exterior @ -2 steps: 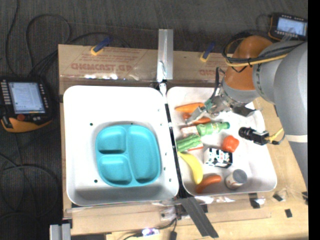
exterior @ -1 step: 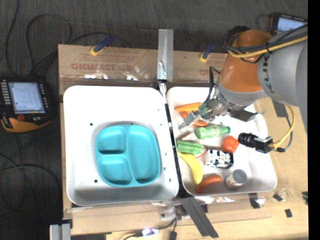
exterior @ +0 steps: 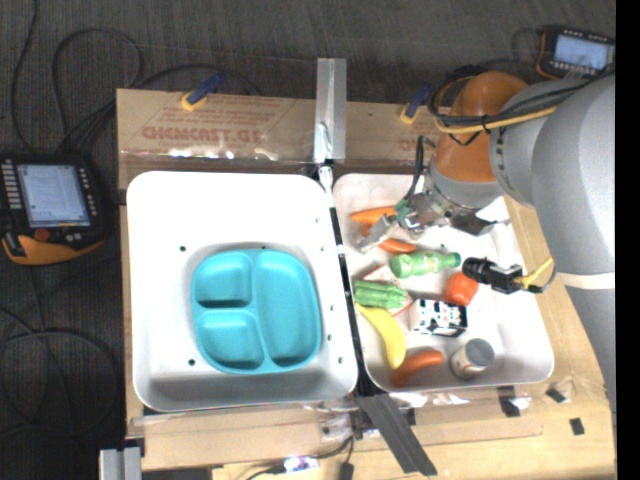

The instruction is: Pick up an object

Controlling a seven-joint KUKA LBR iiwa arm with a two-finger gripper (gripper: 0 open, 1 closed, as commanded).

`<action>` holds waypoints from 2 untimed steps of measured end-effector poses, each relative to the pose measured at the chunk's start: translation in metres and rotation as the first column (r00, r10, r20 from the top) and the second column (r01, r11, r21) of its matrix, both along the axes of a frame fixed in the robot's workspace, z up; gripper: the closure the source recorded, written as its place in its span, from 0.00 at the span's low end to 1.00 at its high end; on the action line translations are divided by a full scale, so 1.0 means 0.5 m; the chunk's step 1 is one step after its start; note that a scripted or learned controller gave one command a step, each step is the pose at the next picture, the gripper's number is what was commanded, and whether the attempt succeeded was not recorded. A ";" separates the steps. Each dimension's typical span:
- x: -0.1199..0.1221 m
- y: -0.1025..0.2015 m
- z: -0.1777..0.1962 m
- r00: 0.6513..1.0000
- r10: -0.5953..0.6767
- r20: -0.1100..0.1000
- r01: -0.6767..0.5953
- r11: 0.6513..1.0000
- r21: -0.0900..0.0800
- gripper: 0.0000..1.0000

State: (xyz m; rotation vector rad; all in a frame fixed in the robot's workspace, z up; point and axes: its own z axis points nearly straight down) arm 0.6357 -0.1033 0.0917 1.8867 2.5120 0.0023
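Plastic toy food fills the right bin (exterior: pixel 530 353), and any piece would serve as the object to pick up; the nearest candidate, an orange carrot-like piece (exterior: pixel 372 215), lies at about ten o'clock in that bin, just beside the pincer (exterior: pixel 408 211). It looks light, stiff and smooth, likely slippery, so a hold across its narrow middle seems safest. Whether the pincer is open or closed cannot be told, and nothing is seen held in it. Toward the bin's centre lies a green bottle (exterior: pixel 424 263), with a green cucumber (exterior: pixel 381 294) and a banana (exterior: pixel 386 334) toward seven o'clock. The left bin (exterior: pixel 160 208) on the bench holds a teal divided tray (exterior: pixel 257 309).
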 end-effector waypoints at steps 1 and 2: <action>0.001 0.003 0.018 1.000 0.001 0.001 -0.001 1.000 0.003 1.00; -0.073 0.102 0.340 1.000 0.029 -0.001 -0.029 1.000 -0.001 1.00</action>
